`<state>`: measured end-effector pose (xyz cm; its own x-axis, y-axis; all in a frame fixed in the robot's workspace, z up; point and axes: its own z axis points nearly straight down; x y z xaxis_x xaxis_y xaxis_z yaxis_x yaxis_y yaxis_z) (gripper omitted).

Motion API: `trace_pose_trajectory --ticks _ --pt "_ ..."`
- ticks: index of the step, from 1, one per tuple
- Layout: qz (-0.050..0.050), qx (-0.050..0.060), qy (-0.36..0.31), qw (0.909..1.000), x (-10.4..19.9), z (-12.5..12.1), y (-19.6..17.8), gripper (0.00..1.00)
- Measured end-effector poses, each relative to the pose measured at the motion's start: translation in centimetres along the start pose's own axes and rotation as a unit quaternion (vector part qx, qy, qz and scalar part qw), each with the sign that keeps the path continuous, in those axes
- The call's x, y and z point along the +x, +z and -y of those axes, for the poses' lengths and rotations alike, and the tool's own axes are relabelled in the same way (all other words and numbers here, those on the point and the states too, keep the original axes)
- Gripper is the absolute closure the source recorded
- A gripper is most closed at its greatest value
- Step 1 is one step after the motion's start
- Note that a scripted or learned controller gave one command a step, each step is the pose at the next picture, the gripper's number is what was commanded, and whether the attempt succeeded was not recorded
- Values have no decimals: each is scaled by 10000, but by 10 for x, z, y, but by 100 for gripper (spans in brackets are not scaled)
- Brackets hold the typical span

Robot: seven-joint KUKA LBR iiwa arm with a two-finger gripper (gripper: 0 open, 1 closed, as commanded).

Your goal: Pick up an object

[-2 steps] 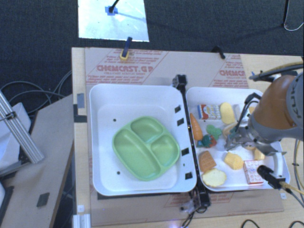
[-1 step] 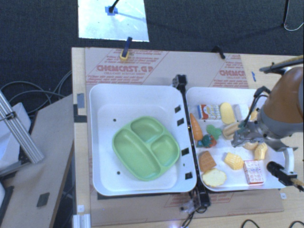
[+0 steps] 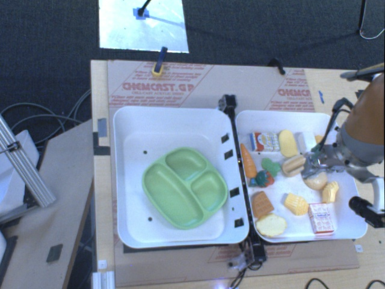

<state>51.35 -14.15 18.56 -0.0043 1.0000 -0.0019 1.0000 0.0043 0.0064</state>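
Two white bins sit side by side. The left bin (image 3: 129,131) holds one green divided plate (image 3: 184,187). The right bin (image 3: 252,122) holds the toy food: one carrot (image 3: 248,161), one small carton (image 3: 264,141), one yellow piece (image 3: 288,143), one sausage-like roll (image 3: 293,165), one corn cob (image 3: 296,204), one red-and-white box (image 3: 321,218), one pale round slice (image 3: 271,226) and one brown slice (image 3: 261,204). My pincer (image 3: 313,165) hangs over this bin beside the roll; I cannot tell how far it gapes or whether it grips anything.
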Motion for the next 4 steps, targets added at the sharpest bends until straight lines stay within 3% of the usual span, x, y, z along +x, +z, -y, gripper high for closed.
trace_pose_trajectory --ticks 1,2,4 --pt "-2 3 0 10000 0 -2 -41 100" --pt "-13 12 -27 10000 44 -32 -31 100" --pt "-17 6 -27 10000 132 -99 -49 100"
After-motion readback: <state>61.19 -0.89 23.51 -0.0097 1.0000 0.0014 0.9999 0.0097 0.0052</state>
